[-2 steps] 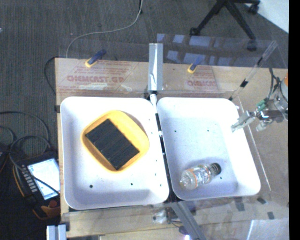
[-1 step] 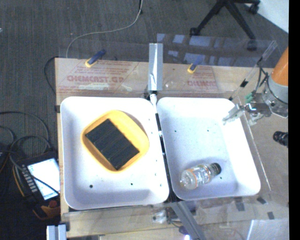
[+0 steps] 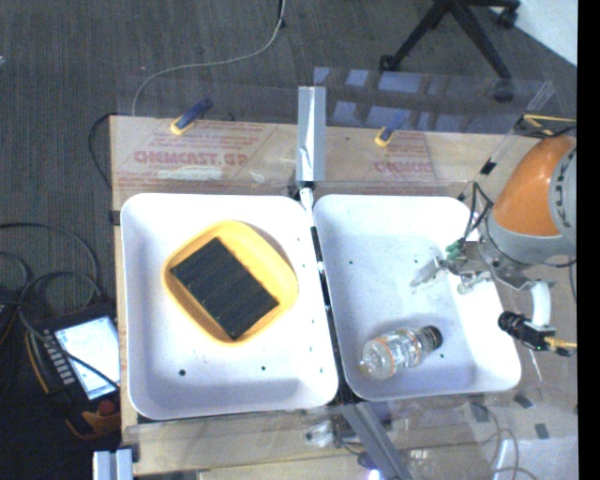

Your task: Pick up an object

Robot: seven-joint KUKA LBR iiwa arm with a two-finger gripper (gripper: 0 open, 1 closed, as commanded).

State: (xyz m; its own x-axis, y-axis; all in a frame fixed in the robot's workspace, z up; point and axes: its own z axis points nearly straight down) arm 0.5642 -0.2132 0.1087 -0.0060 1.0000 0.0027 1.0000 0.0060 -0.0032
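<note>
Two shallow white bins side by side on bench: left bin (image 3: pixel 141 375), right bin (image 3: pixel 487 375), touching along centre divider. Left bin: yellow dish (image 3: pixel 278 261) w/ dark ribbed rectangular pad (image 3: pixel 225 287) lying flat in it, pad turned diagonal to bin walls, dish roughly mid-bin. Right bin: clear plastic bottle (image 3: pixel 400 350) on its side near front wall, dark cap toward right, label crumpled/reflective, not touched by anything. Arm (image 3: pixel 530 202) in from right, orange band visible over right bin's far-right edge. Gripper (image 3: pixel 441 267) over right half of right bin, upper-mid area, pointing left; well apart from bottle, nothing seen betw. fingers. Claw state: cannot tell, too small and blurred w/ cables around it. Cardboard sheet (image 3: pixel 187 159) under clear panel behind bins, two yellow/blue clamps (image 3: pixel 190 115) at back edge. Tablet-like device (image 3: pixel 89 352) on floor at left, w/ cables nearby. Chair base (image 3: pixel 459 28) at top on carpet.
</note>
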